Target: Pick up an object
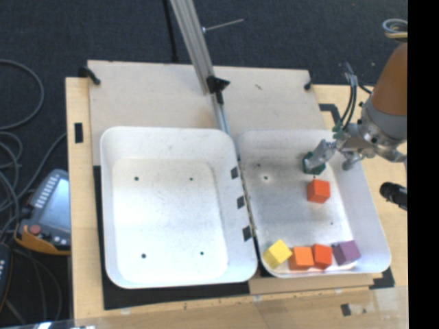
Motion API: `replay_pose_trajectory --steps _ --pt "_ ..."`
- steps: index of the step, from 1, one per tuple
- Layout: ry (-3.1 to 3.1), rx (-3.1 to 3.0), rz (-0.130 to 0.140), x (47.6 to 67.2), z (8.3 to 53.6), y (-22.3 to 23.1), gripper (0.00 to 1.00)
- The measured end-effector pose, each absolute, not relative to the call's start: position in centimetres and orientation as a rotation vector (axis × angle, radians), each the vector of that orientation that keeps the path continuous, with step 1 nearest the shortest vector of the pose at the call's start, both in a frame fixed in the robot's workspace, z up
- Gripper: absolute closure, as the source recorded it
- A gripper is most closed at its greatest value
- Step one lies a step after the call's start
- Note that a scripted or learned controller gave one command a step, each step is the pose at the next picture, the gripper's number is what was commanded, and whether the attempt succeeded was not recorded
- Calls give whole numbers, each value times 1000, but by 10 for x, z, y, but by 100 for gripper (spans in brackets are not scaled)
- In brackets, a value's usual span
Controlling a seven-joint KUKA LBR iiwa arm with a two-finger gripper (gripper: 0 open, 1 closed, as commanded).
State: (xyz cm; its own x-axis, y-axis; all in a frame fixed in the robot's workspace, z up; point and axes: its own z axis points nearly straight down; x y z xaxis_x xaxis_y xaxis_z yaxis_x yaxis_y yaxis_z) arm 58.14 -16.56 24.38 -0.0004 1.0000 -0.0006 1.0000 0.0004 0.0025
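Item: small orange-red cube [317,190], loose in the right shallow white bin [357,204], toward its far right part. Just above it hangs the two-finger gripper [315,162]; jaws' state cannot be told, blurred and dark. Along the bin's near edge: yellow cube [278,253], two orange cubes [312,256], purple block [345,251]. Advice: centre over the cube, descend straight. Arm cut off at right.

Right shallow white plastic bin [357,204]: one orange cube [318,190] near centre; yellow cube [278,253], two orange cubes [313,256], purple cube [346,252] rowed at six o'clock.
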Motion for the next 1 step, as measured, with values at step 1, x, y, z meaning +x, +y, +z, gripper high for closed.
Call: replay_pose_trajectory --steps 1 --pt "2215 2220 1 597 96 -214 0"
